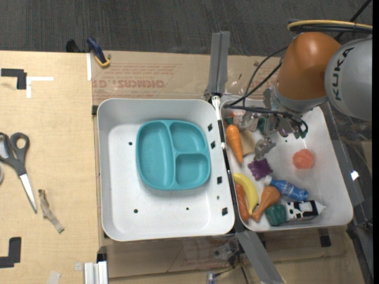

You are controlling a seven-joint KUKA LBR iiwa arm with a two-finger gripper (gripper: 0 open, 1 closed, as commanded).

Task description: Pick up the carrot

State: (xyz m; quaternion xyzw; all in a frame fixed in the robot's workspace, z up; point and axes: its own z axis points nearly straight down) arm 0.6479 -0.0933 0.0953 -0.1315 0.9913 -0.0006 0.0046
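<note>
The carrot [234, 142] is orange and tapered. It lies along the left wall of the right bin [331, 158], with its thick end toward the back. My gripper [262, 148] hangs just right of the carrot, over the middle of the bin, and points down. Nothing shows in its grasp. It sits just above a purple toy [259, 169]. The orange wrist band [308, 64] hides part of the bin's back.
The right bin also holds a banana [249, 191], an orange drumstick-like toy [267, 199], a blue bottle [291, 189], a red ball [303, 158] and a black-and-white toy [300, 210]. The left bin [112, 176] carries a teal divided plate [173, 154]. Scissors [19, 164] lie on the bench at the left.
</note>
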